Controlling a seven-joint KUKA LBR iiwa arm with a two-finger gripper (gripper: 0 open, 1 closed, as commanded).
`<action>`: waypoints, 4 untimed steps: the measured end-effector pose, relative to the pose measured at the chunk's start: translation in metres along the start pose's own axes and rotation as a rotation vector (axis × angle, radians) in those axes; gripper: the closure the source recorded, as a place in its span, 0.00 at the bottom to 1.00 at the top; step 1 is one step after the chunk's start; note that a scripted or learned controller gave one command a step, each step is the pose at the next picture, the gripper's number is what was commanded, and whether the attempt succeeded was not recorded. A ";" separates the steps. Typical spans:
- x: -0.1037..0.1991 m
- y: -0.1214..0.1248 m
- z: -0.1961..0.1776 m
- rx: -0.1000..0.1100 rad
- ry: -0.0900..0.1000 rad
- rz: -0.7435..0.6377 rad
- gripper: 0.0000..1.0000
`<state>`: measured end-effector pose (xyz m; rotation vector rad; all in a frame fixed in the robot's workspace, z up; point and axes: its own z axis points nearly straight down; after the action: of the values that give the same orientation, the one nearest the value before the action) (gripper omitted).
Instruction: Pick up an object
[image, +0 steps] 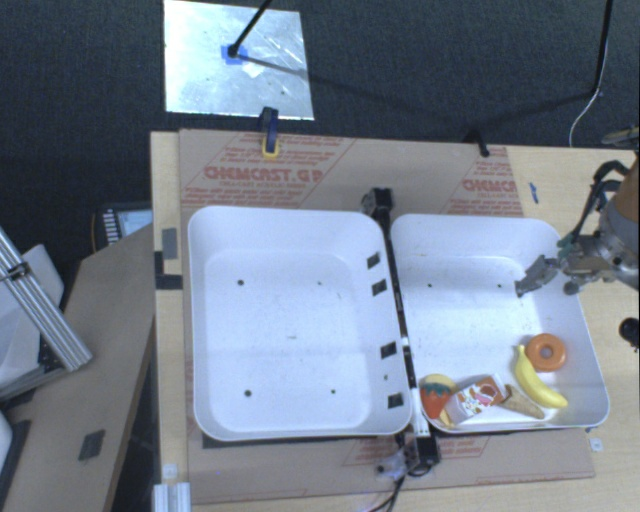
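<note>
Several toy foods lie in the front right corner of the right bin (470, 280): a yellow banana (540, 385), an orange ring (546, 351), a red-orange round fruit (437, 396), a white and red packet (476, 397) and a small tan cone (522, 404). My gripper (548, 282) hangs over the bin's right side, behind the ring and banana and well apart from them. It is open, and nothing sits between its fingers.
The left bin (290, 330) lies beside the right one, with black clips (385, 290) along the shared rim. A yellow clamp (270, 135) and a silver plate (240, 60) sit at the back. Cables (600, 60) run at upper right.
</note>
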<state>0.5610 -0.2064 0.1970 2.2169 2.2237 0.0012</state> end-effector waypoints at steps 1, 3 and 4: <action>0.039 -0.006 -0.127 -0.014 -0.002 -0.006 0.00; 0.154 -0.074 -0.344 -0.011 0.002 -0.010 0.00; 0.183 -0.073 -0.339 -0.002 0.002 -0.005 0.00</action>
<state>0.4870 -0.0230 0.5353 2.2111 2.2288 0.0055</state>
